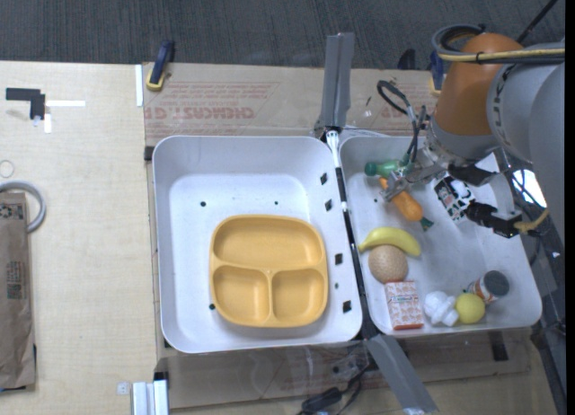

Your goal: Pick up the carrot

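Observation:
The orange carrot [406, 205] lies tilted in the back left part of the right bin [517, 314], its upper end pointing to the bin's back left corner. My gripper [406, 177] hangs directly over that upper end, low in the bin and close to or touching the carrot. The grey arm with its orange band [469, 90] reaches in from the back right.
A green item [382, 168] sits just left of the gripper. In front of the carrot are a banana [391, 240], a brown round fruit [388, 264], a red-white box [403, 304], a lemon [470, 307] and a small can [492, 286]. The left bin [180, 225] holds a yellow divided plate [268, 271].

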Controlling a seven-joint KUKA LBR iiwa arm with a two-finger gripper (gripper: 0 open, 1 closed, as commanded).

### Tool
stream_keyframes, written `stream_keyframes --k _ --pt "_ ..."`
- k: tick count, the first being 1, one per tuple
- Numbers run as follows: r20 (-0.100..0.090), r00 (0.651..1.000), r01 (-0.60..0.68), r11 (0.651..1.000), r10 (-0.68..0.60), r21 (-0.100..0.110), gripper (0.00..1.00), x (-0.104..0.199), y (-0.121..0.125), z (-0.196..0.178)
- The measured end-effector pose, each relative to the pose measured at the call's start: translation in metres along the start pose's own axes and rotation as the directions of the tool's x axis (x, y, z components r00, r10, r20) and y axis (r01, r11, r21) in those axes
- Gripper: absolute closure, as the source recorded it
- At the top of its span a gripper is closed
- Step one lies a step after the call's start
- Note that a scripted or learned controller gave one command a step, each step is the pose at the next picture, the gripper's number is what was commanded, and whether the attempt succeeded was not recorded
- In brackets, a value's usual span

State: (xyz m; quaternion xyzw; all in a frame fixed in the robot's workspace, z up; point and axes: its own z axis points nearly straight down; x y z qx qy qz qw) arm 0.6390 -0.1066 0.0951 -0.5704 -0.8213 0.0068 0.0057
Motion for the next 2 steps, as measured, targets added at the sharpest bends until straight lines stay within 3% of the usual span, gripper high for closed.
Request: stream_keyframes --k 1,2 --pt "0.003 0.988 0.156 0.988 -0.156 -0.014 1.0 0.012 -0.015 -0.036" --pt "0.006 0.967 0.255 0.967 -0.255 -0.015 1.0 0.026 -0.025 -0.094"
